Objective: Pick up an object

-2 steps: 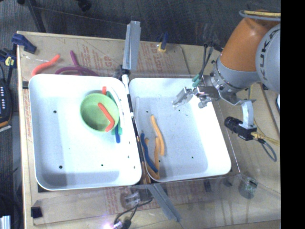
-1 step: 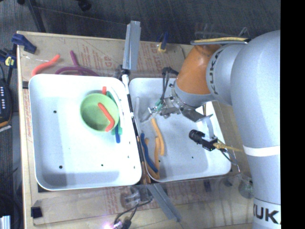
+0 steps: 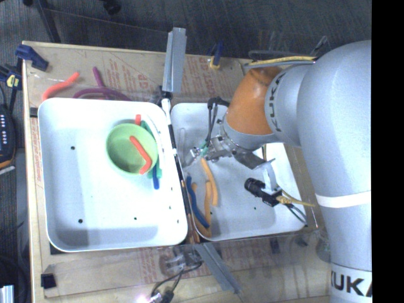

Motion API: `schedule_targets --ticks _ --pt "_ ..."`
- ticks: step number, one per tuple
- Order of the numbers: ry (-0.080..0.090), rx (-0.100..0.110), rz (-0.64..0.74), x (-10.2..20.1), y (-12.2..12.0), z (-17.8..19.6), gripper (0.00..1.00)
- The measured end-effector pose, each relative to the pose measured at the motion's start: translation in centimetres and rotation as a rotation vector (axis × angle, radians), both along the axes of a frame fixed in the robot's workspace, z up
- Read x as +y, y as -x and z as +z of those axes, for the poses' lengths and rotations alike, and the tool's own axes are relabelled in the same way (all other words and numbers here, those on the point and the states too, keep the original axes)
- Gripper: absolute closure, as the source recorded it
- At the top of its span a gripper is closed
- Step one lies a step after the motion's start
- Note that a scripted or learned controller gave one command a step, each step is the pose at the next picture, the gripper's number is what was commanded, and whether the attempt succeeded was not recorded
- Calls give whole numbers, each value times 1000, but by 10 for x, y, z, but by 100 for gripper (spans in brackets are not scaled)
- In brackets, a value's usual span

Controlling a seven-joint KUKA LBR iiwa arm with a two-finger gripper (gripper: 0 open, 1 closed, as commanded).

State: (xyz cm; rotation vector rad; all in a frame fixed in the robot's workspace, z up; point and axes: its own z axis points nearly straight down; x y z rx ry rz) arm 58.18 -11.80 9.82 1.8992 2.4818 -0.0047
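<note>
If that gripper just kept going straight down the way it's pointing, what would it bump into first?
Probably the orange curved piece lying on the floor of the right bin. The gripper points down into that bin's left part, just above that piece. Depth is hard to judge from this slanted view, so it might reach bare bin floor beside it instead.

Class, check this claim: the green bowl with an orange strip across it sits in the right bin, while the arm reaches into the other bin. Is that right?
Not quite. The camera view shows the green bowl, with the orange strip across it, in the left bin, not the right one. The arm does reach into the other bin, the right bin.
</note>
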Motion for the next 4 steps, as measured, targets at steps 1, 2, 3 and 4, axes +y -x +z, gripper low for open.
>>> schedule_targets --ticks 1,2,3,4 --pt "-2 4 9 3 0 9 100" --pt "-14 11 -319 22 -26 77 100" --pt "-15 12 -319 22 -26 77 0" --pt "-14 12 -365 -23 -4 -7 0"
